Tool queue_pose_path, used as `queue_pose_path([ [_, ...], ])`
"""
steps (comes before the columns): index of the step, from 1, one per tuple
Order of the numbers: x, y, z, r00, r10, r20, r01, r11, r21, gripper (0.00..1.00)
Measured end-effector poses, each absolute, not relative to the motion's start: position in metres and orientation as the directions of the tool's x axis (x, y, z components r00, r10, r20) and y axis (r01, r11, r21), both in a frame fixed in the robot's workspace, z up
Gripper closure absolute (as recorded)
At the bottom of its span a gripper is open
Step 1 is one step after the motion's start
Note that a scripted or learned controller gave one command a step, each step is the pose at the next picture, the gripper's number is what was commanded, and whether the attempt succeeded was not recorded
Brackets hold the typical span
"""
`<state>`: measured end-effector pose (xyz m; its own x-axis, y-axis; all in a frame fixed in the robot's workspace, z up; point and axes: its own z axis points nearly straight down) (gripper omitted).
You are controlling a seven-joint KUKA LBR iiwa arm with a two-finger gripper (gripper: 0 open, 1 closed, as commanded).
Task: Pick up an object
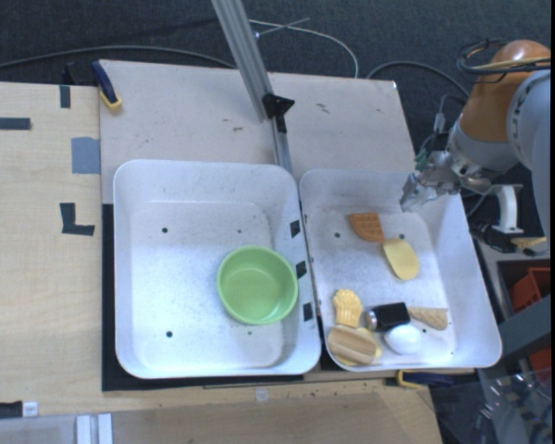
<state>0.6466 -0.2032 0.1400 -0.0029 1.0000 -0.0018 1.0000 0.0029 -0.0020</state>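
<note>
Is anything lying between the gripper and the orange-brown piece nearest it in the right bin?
Nothing visible. The gripper sits over the right white bin's upper right corner, and only bare bin floor lies between it and the orange-brown flat food piece.

The grey arm (523,118) reaches in from the right — orange band uppermost, wrist angled down and leftward — with the gripper (414,195) at its low tip.

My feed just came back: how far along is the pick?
Nothing looks done: the green bowl sits in the left bin, and the food pieces, like the yellow slice, lie in the right bin. The tool is over the right bin's far corner, with nothing visibly held. Descent, grasp and lift remain.
</note>
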Motion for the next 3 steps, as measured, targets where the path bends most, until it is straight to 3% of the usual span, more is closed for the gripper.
queue_pose_path([
  [2, 0.652, -0.196, 0.221, -0.002, 1.0, -0.001, 1.0, 0.002, 0.003, 1.0],
  [3, 0.644, -0.138, 0.218, -0.006, 1.0, 0.001, 1.0, 0.006, -0.001, 1.0],
])
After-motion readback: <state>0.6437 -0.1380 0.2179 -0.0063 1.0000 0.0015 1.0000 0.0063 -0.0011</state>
